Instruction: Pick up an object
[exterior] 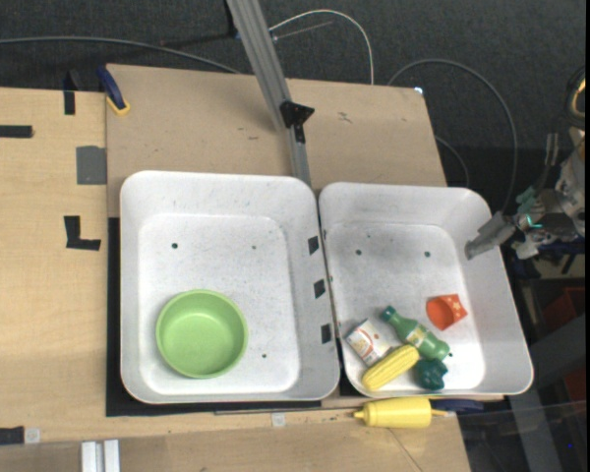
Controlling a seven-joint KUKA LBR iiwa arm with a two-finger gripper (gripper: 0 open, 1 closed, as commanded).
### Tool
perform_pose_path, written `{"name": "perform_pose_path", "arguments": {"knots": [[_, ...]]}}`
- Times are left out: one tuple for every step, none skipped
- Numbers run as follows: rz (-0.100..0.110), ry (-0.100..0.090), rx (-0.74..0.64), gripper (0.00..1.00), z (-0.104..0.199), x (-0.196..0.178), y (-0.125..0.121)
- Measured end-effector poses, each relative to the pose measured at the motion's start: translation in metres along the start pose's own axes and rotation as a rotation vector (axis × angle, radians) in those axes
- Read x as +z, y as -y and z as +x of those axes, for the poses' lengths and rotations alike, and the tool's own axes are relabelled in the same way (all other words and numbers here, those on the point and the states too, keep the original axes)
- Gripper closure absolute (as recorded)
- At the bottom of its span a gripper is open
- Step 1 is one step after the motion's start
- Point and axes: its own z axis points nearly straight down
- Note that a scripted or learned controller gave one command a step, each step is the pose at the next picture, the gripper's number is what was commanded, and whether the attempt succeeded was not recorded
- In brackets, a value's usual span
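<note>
2 white bins side by side on the surface (206,116). left bin (216,190) has a green bowl (202,333) in its near-left corner. right bin (393,205) holds the pickable stuff, all bunched in the near half: orange-red block (446,310) off on its own toward the right wall, green bottle (414,331) lying tilted, small white packet (365,342) just left of it, yellow corn (389,367) touching or nearly touching the bottle, dark green lump (431,375) beside the corn. a yellow bottle (398,413) lies outside, on the surface just past the near rim of the right bin.

end effector (484,237) sits at the right bin's far-right rim, well apart from every object, nothing between its parts; cannot tell if it is apart or together, too small and dark at this angle.

task not started, no target committed yet. risks as i judge them: coming in over the rim it could clip the bin wall. cluster of 4 is tight, so a descent there may land on 2 items, shove the corn or bottle aside, or close on nothing. round corn and bottle likely roll or slip out. orange-red block looks the safest pick since it is isolated, though it sits near the right wall, leaving little room on that side
</note>
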Motion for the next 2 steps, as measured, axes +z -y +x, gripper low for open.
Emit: {"name": "perform_pose_path", "arguments": {"knots": [[0.0, 0.0, 0.0, 0.0, 0.0, 0.0, 0.0], [0.004, 0.0, 0.002, 0.0, -0.001, 0.044, 0.002]]}}
